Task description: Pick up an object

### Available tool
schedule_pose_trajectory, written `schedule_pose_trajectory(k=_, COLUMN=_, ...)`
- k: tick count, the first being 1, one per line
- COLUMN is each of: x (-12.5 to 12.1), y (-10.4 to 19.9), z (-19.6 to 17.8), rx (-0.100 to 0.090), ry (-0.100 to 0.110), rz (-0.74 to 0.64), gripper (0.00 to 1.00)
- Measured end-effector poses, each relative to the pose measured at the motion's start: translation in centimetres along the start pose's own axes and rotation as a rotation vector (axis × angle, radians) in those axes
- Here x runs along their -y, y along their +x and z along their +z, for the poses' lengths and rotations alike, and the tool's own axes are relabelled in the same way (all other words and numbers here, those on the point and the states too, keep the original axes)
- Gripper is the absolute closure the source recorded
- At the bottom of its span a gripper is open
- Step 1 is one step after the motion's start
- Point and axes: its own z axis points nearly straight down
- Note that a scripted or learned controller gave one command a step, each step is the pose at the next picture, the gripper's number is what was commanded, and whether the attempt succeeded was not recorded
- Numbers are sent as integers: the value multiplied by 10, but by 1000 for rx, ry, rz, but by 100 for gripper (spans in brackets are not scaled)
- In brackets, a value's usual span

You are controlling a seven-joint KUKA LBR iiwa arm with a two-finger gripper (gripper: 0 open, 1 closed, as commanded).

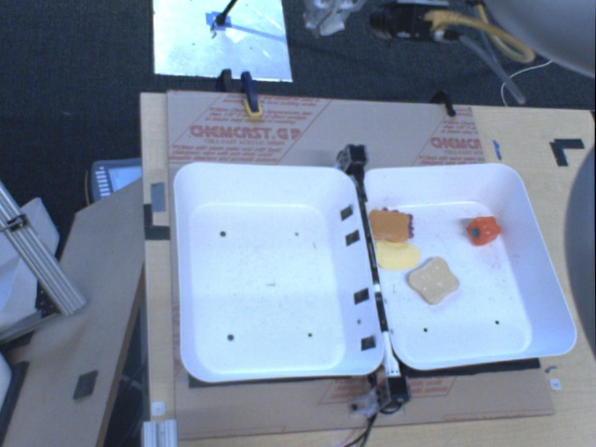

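With the translucent two-finger pincer parked high beyond the bins, its spread perhaps unreadable, we favour the isolated small orange-red plastic piece over the clustered toast-shaped tan block.

Right bin, white, shallow, holds four small items, all in its left and upper part. Orange-brown flat piece with a purple edge lies near the bin's left wall. Pale yellow flat disc sits just below it, touching or nearly so. Tan toast-shaped slice lies flat just beside the disc. Orange-red chunk rests apart, further right.
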Motion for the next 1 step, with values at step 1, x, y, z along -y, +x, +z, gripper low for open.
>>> schedule_pose_trajectory(k=1, x=-1, y=43, z=4, rx=2, ry=2, rz=3, gripper=100)
